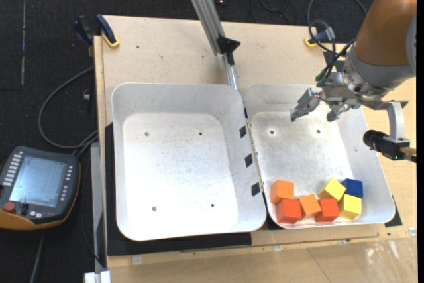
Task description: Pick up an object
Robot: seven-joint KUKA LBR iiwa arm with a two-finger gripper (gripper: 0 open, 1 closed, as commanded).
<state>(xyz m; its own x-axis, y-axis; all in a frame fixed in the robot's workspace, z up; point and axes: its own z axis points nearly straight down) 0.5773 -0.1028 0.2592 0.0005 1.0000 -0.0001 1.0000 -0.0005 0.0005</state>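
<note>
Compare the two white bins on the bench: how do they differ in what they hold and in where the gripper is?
The right bin holds a cluster of orange, yellow and blue blocks at its near edge; the left bin shows only speckled white floor. The gripper hangs over the right bin's far part, not over the left bin. The left bin looks wider than the right bin. Both are shallow, white and round-cornered.

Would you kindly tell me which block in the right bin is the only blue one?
The small blue cube at the right end of the cluster, beside two yellow cubes; the remaining blocks are orange or red.
</note>
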